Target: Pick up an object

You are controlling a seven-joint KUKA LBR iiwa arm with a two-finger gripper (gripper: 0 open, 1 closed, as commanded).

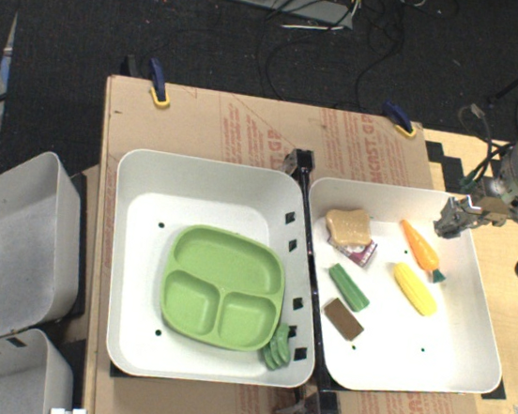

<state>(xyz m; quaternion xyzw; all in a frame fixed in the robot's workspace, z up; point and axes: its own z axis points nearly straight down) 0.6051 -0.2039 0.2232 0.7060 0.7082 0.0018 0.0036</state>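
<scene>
Gripper (453, 220) of the grey arm is reaching in from the right and hanging over the upper right corner of the right bin (465, 370), its dark tip sitting just above and to the right of the toy carrot (421, 247); nothing is showing between its parts, and whether it is open or closed cannot be told from this slanted view. Just beside the carrot's lower end, a yellow corn cob (416, 289) is lying at a slant, the two nearly touching. Further toward the middle of the same bin, a tan bread-like block (348, 227) is resting near the top, overlapping a small pink and white packet (362, 253) at its lower right corner. Below these, a green bar (349, 287) is lying diagonally, and just under it a brown block (343, 318) is sitting close to the divider between the bins. In the left bin (149, 177), a green divided plate (223, 287) with three compartments is lying flat near the centre, and a small dark green ridged item (277, 350), too small to name, is tucked against its lower right edge. Both bins are standing side by side on a brown cardboard sheet (214, 120), which is being held at its far edge by two clamps (159, 82) with yellow tips.
</scene>
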